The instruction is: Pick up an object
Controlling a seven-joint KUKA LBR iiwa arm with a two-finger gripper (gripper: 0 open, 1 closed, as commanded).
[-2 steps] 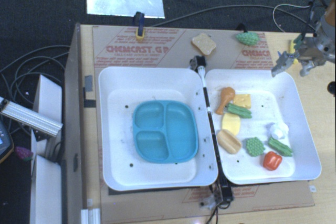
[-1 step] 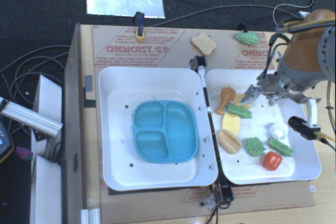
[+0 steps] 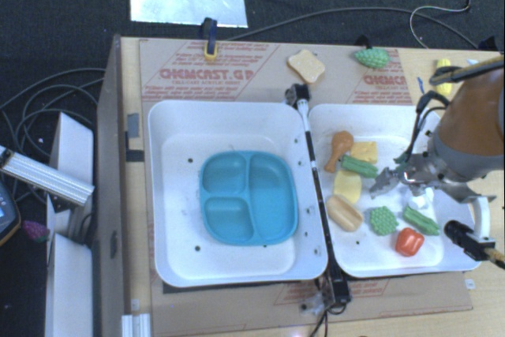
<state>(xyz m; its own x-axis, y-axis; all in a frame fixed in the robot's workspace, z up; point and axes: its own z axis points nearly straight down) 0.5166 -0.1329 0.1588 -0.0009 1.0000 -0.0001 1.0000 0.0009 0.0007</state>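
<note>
Dark carpet and loose cables surround the bench [image 3: 260, 63], where two white bins sit side by side. Over the right bin [image 3: 347, 268] the tool [image 3: 388, 179] hangs low, and I cannot tell how far open it is or whether it grips anything. Just beside its tip lie a yellow block [image 3: 347, 187], a green bean pod [image 3: 359, 166], a green broccoli piece [image 3: 383, 220] and a tan bread roll [image 3: 344, 214] (all crowded together). A descent here could catch two pieces at once or nudge one aside. Farther out, a red tomato [image 3: 409, 241] sits nearer the front, and a blue divided tray [image 3: 248, 197] fills the left bin [image 3: 177, 138].
</note>
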